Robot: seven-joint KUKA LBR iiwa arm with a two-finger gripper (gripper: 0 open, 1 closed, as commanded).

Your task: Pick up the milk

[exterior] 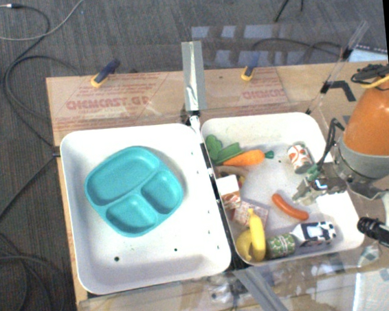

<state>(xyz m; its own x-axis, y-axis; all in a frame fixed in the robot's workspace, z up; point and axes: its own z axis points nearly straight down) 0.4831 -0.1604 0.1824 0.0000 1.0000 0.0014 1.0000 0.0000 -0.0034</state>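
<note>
Your claw point(313, 188) hangs over the right side of the right bin point(260, 121), with the grey arm and its orange band point(374, 124) reaching in from the right edge. You cannot tell from this angle whether the claw is spread or pressed together; nothing visible sits in its grip.

The milk point(315, 233), a small black-and-white carton, lies flat at the near right corner of that bin, close to the near wall. Its long axis runs left to right, roughly parallel to that wall. Its left end is touching or just beside a green-labelled can point(281, 246), and a banana point(256, 236) lies further left.

The relation that governs your next move: the milk lies on the near side of the claw, almost directly below it in the view, with a red sausage point(290, 206) between the two and slightly left.

In my judgement you must travel toward the near wall and close across the carton's short width. The wall and the can leave little room.

The left bin point(89, 266) holds a teal divided plate point(136, 189).
</note>
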